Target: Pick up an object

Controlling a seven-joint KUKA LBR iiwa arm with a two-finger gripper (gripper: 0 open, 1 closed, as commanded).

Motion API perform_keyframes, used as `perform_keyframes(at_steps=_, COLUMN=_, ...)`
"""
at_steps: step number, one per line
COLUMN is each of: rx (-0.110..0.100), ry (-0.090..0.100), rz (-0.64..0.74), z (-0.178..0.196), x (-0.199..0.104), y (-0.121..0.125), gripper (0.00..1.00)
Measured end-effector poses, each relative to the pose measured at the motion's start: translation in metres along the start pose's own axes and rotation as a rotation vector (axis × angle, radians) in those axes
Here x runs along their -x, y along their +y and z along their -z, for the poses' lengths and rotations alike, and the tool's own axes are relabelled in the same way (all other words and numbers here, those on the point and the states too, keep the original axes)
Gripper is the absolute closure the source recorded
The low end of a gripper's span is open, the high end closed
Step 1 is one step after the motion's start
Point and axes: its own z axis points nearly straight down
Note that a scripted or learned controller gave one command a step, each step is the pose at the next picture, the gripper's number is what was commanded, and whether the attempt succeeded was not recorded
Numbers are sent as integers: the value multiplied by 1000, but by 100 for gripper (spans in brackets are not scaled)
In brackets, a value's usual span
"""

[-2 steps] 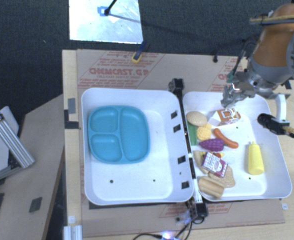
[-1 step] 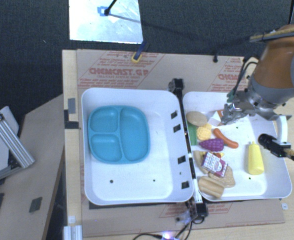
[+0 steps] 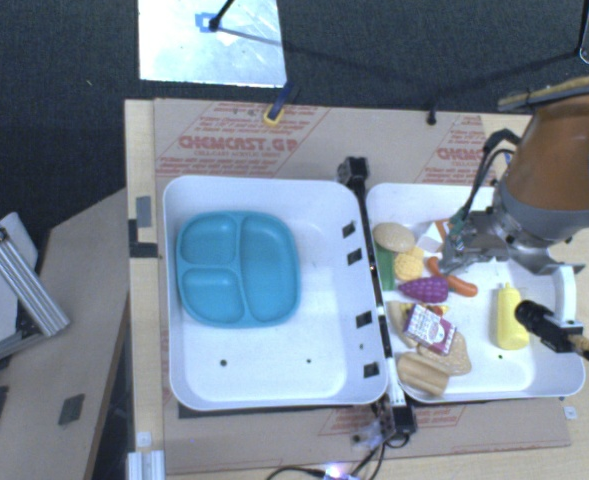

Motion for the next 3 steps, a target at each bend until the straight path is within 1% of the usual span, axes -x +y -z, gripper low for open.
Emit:
perform_keyframes(at_steps=1, rx=-1, ry=-1, rz=-2, z=-11, x=3, y=-21, gripper=100)
perform_keyframes(at_steps=3, rx=3, ry=-1, rz=1, z=-10, x=0, y=-18, gripper=100)
